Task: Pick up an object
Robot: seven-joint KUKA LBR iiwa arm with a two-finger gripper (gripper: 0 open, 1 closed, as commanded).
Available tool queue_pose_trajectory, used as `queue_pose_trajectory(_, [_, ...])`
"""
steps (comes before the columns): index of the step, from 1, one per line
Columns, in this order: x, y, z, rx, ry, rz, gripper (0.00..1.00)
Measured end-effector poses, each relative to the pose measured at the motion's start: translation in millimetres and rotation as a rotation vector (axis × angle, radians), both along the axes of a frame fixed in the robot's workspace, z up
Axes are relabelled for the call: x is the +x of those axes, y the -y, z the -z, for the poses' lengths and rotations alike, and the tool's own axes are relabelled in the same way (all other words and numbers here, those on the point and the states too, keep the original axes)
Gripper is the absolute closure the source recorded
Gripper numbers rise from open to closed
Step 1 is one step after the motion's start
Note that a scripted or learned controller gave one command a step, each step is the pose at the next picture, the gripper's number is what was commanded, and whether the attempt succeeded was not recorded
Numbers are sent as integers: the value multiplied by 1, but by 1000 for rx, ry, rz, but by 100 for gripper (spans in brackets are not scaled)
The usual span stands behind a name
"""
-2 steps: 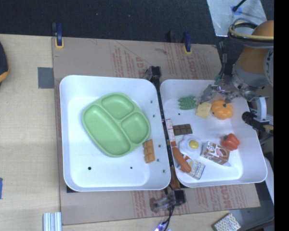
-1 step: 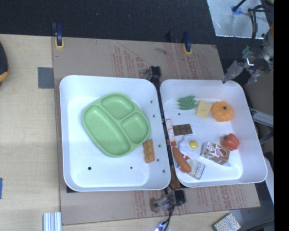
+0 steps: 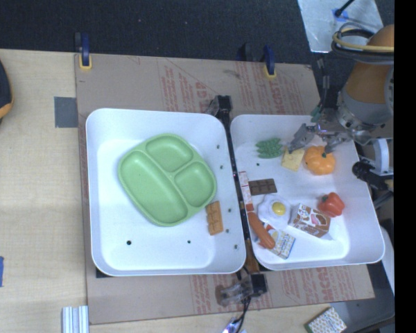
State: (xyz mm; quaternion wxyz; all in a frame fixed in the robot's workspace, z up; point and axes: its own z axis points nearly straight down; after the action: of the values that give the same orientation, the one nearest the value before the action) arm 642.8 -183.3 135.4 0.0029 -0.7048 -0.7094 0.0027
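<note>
The gripper (image 3: 317, 139) is hovering with fingers spread open at the far side of the right bin (image 3: 360, 255), just above the orange toy fruit (image 3: 319, 162), which is probably light, rigid and slippery, best pinched across its middle.

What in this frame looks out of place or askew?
One thing: a small orange waffle-like piece lies alone in the left bin beside the green divided plate, while the other toy foods crowd the right bin.
</note>
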Motion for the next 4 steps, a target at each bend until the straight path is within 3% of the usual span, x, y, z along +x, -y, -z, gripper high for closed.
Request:
queue_pose_trajectory(1, [-19, 21, 1, -2, 2, 1, 0])
queue_pose_trajectory(2, [-25, 28, 36, -2, 3, 1, 0])
queue_pose_trajectory(3, [-20, 10, 43, -1, 3, 0, 0])
queue_pose_trajectory(4, [-20, 11, 33, -1, 1, -1, 100])
